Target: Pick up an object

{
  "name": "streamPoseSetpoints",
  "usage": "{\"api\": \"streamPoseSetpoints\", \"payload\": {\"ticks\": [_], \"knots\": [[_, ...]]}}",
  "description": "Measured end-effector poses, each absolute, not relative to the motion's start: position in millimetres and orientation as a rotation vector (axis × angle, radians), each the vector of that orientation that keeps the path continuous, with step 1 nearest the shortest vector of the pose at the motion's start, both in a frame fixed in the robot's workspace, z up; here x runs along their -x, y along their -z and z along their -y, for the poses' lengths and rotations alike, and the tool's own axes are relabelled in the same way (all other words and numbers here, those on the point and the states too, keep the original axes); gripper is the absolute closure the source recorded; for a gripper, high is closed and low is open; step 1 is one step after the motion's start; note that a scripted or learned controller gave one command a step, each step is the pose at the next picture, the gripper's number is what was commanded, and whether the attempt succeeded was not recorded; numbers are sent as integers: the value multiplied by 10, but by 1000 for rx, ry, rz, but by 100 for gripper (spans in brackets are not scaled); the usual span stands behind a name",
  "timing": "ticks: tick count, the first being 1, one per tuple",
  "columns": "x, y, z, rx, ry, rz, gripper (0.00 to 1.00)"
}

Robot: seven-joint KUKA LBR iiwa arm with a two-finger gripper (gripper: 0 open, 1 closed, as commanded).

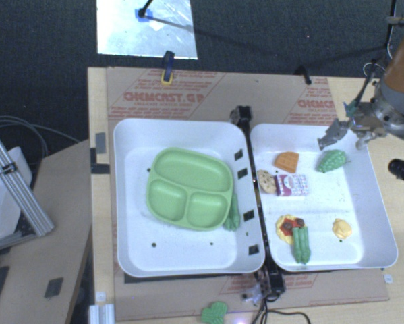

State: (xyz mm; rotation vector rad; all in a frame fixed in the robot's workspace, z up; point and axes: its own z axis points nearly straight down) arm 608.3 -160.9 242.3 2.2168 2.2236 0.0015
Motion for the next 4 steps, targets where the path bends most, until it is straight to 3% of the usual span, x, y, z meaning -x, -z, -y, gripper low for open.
{"api": "streamPoseSetpoints", "payload": {"ticks": [1,2,3,4], "knots": [[-6101,-769,2087,-2224,4,-2221,0],[-6580,-863,2062,-2211,-6,-2222,0],[-6575,-976,2065,-2209,-6,-2223,100],[-6715,-2009,1432,-2204,-12,-2227,100]]}}
